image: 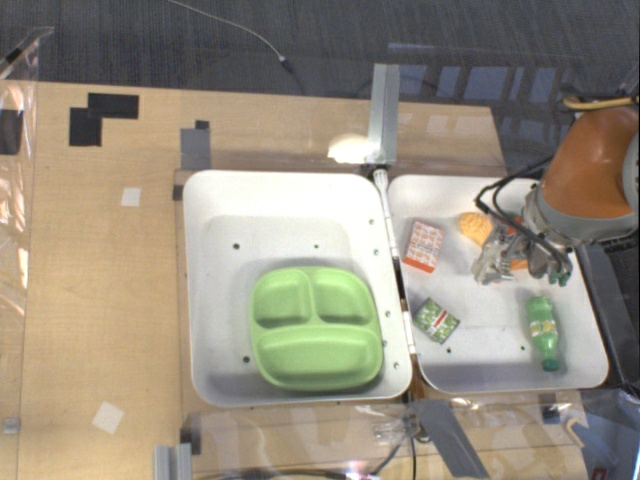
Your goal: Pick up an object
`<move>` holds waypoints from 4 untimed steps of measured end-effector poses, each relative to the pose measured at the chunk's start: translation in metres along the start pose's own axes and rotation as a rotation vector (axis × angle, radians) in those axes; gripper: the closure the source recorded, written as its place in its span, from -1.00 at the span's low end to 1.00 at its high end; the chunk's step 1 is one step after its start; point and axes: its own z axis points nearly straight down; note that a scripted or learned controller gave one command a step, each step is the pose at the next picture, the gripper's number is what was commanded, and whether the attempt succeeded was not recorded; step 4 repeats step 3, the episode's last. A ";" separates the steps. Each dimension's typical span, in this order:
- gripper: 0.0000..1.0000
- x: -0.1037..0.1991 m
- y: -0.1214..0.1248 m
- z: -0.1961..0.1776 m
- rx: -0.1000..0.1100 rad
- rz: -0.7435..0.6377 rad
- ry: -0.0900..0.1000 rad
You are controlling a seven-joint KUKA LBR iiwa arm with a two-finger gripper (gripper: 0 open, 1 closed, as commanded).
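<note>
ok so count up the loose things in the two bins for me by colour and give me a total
Green: 3 - divided plate, bottle, small packet
Red and white: 1 - carton
Yellow-orange: 1 - rounded item, partly behind the arm
Total: 5

Bright, even overhead light; a glare spot on the table (348,149) just behind the left bin (215,268). Shadows soft, focus slightly soft overall.
</note>
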 end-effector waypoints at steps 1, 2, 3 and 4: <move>1.00 -0.007 0.030 0.019 0.001 0.446 0.005; 1.00 0.008 0.096 -0.079 0.001 0.767 0.010; 1.00 0.087 0.083 -0.111 0.002 0.465 0.013; 1.00 0.087 0.083 -0.111 0.002 0.465 0.013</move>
